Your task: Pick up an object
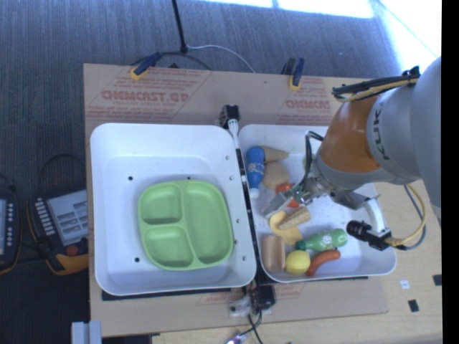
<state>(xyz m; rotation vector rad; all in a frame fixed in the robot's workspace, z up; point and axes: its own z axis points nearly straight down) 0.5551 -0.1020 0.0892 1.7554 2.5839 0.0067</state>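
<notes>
My gripper [289,196] is low in the right bin [373,264], over a cluster of toy foods near the bin's middle. Just under it lie a yellow cheese wedge [294,217] and a curved yellow banana piece [275,223]. A small red-orange piece [285,188] sits right at the gripper tip. To the left are a blue bottle [254,165] and a tan piece [275,174]. Along the front wall rest a green cucumber [323,239], a lemon [297,262], a red chili [325,259] and a tan cylinder [272,249]. I see nothing lifted off the bin floor.
The left bin [115,163] holds a green divided plate [186,223]. The divider between the bins [242,192] runs just left of the blue bottle. The arm's orange band [348,142] and grey body cover the right bin's back right part. A black cable end [369,233] hangs over the right side.
</notes>
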